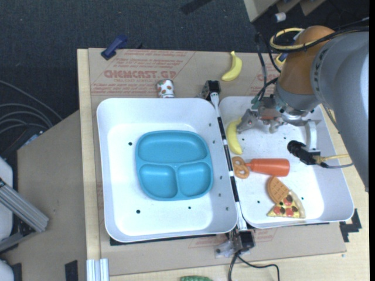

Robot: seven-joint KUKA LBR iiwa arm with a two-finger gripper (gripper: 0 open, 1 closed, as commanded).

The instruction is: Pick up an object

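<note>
My gripper (259, 122) hangs low over the back left part of the right bin (334, 206). A small yellow banana (234, 138) lies just left of it, against the bin's left wall. In front of the gripper lies an orange carrot (271, 167) with a tan pretzel (241, 168) at its left end. A pizza slice (285, 202) rests nearer the front of the same bin. Nothing is visibly held.
The left bin (114, 204) holds a blue divided plate (173, 164). On the bench behind the bins lie a second banana (232, 68), a small red and white object (166, 88) and a blue object (113, 47). The arm's grey bulk covers the right bin's back right.
</note>
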